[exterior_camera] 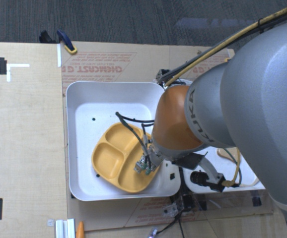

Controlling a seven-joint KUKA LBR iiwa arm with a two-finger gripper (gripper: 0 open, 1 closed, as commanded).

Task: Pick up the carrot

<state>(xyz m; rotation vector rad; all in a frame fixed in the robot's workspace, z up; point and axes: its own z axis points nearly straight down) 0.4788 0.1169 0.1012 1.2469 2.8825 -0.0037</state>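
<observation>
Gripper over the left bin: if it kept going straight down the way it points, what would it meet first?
Most likely the yellow divided plate, near its right edge, where the gripper sits above it. Depth is unclear from this slanted view, so height above the plate can't be judged.

Bulky grey arm (262,88) with a glossy orange band (176,118), black "KUKA" lettering and trailing black cables (131,120).

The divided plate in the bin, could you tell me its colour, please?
Yellow-orange plate, seen in the camera view, lying in the white bin.

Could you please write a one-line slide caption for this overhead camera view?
The grey KUKA arm reaches into the white bin, wrist low over a yellow divided plate.
</observation>
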